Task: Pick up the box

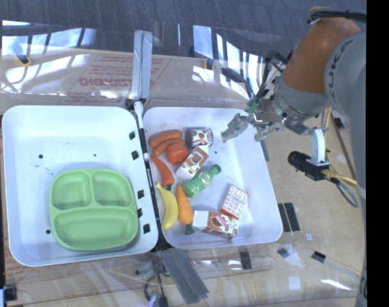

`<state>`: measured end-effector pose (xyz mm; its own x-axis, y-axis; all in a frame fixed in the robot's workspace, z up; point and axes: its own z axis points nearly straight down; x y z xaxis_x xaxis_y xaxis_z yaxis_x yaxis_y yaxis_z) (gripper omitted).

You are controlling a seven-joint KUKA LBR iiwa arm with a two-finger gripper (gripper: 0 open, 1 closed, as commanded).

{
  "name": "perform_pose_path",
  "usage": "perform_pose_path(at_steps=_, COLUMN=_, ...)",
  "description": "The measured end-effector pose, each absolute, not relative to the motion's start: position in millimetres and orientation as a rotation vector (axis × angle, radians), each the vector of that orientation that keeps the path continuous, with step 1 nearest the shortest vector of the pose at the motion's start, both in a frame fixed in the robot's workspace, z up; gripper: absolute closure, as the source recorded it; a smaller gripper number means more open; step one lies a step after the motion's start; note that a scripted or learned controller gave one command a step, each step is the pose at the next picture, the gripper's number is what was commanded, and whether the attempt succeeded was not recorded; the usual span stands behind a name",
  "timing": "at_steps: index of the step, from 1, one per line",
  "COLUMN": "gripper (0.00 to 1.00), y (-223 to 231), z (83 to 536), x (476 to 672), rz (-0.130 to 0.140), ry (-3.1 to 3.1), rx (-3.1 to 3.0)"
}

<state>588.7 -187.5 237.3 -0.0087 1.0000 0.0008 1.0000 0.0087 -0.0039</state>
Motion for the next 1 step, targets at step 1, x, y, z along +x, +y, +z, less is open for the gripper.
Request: perform_pose_path(at_steps=1, gripper=0.0, y=-118.2, z=120.0, x=603.9, rz=0.001, ry=-2.151, rx=-2.289)
